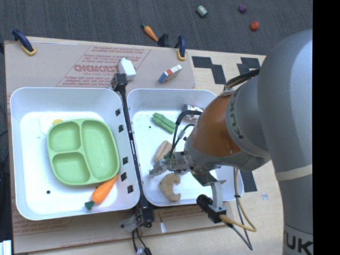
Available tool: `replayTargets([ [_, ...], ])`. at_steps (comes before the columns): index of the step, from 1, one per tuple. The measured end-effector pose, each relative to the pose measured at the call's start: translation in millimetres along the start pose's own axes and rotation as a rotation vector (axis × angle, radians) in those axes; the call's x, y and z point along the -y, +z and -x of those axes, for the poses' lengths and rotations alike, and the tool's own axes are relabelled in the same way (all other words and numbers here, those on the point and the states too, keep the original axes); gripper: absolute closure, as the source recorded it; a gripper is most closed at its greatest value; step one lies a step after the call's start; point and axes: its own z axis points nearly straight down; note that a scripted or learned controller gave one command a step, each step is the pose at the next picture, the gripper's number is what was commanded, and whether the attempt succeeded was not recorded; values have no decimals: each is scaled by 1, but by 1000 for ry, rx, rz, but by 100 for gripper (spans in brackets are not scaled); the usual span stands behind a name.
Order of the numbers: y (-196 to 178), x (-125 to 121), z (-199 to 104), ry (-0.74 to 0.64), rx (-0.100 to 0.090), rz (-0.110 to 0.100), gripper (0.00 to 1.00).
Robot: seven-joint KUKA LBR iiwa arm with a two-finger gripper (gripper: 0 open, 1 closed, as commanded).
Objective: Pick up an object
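While low in the right bin point(139, 142), tool point(162, 168) beside tan stick point(161, 152), its long axis running up-right; tool state: cannot tell.

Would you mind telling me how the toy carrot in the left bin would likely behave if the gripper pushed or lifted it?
The carrot looks like smooth moulded plastic, so probably stiff, light and slightly slippery. Its tapered round body may roll or pivot when pushed. It lies against the green divided plate, which could block one finger.
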Motion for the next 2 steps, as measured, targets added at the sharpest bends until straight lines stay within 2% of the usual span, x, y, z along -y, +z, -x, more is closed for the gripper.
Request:
replayTargets([
  [1,-10,-1,0,-4,-1,0,100],
  [2,-134,-1,-6,1,2,6,100],
])
